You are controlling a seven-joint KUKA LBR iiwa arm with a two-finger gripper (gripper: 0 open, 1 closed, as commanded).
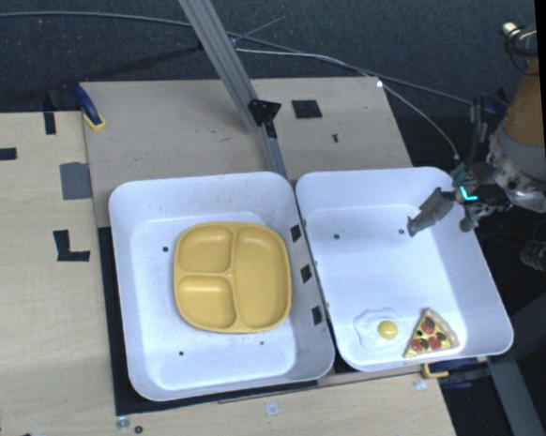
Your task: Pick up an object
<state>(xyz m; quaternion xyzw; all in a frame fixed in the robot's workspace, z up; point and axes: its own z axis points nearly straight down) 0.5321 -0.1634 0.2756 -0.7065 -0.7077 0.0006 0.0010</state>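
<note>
The pale wooden counter (35,306) carries two white bins; nothing is lifted yet, so the whole pick remains; the hand (442,210) hangs over the right bin (398,249), fingers apart and bare; near that bin's front edge lie a toy fried egg (380,328) and, beside it, a toy pizza slice (430,334), red-topped; the left bin (145,269) holds a yellow divided plate (232,277).

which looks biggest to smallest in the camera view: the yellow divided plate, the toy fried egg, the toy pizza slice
1. Yellow three-compartment plastic plate, in the left bin, by far the largest.
2 and 3. White toy fried egg with yellow yolk and triangular toy pizza slice look alike in size; too close to rank.
</note>
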